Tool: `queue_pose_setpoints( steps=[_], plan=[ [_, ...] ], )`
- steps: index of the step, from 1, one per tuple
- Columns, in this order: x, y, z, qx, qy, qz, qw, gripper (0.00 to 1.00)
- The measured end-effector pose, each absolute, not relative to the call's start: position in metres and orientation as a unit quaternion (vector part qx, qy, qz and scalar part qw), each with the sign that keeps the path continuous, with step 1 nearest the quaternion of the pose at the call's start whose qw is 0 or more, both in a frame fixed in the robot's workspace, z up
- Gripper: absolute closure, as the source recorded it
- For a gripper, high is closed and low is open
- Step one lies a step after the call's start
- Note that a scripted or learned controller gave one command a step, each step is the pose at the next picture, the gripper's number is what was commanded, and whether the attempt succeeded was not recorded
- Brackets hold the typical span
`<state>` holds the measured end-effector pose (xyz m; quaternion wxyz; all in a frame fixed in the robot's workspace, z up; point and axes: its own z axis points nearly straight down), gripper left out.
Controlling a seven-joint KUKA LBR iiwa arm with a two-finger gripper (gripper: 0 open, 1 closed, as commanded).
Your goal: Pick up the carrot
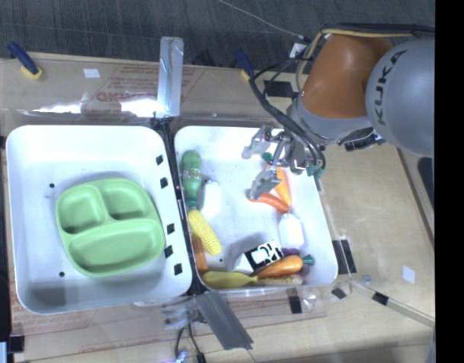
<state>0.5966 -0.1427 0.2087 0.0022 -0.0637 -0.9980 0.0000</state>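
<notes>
Clutter across the right-hand shallow white bin (pixel 315 203): green cucumber-like toy (pixel 190 170) upright against the left wall, white rounded piece (pixel 211 196) just beside it, yellow corn cob (pixel 205 231) below on a slant, small orange piece (pixel 198 252) against the wall under the cob. Along the front wall: yellow banana-shaped toy (pixel 226 279), black-and-white patterned block (pixel 263 255), long orange carrot-like toy with a green tip (pixel 281 265) touching the block. White oval piece (pixel 291 231) near the right wall.

Orange plastic carrot (pixel 274 193) in the upper right part of that bin, seemingly two orange pieces crossed, one lying flat, one tilted upward toward the gripper; white oval piece just below, bare floor to the left.

Left-hand white bin (pixel 20 203) with a light green three-compartment plastic plate (pixel 111 224) near the middle, well apart from the carrot.

Grey arm with orange band (pixel 345 74) reaching in from the right over the bin's back right corner, wrist pointed down and leftward. Two-finger metal gripper (pixel 270 161) directly above the carrot, fingers spread apart, lower finger (pixel 262 181) touching or nearly touching the orange piece; hard to tell which. Nothing visibly clamped between the fingers.
</notes>
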Motion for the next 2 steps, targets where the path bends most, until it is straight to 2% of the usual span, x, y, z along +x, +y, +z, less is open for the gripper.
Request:
queue_pose_setpoints(
  steps=[1, 2],
  plan=[
    [0.615, -0.21, 0.114, -0.128, -0.992, -0.0001, 0.004, 0.0],
    [0.62, -0.208, 0.13, -0.123, -0.992, 0.0005, -0.002, 1.0]
  ],
)
